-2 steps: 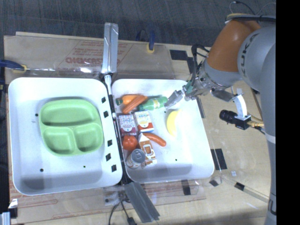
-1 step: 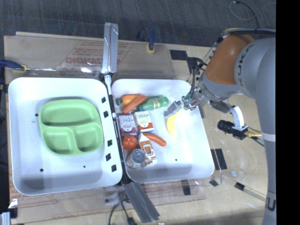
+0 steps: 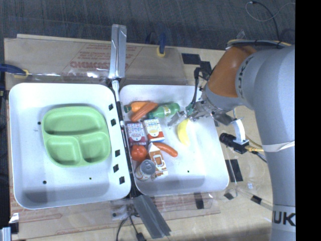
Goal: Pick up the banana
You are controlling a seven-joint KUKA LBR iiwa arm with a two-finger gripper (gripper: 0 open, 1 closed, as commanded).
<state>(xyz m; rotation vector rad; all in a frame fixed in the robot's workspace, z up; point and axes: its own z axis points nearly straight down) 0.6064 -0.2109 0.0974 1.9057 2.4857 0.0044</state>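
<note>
The pincer hangs low just above the top end of the banana; how wide it is open I cannot tell. The banana, smooth, curved and yellow, lies in the right bin. Beside the banana are a glossy green bottle, tapered orange carrots and small cartons.

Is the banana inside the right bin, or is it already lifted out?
Inside. The banana lies on the floor of the right bin, just below the end effector, right of the juice cartons.
</note>
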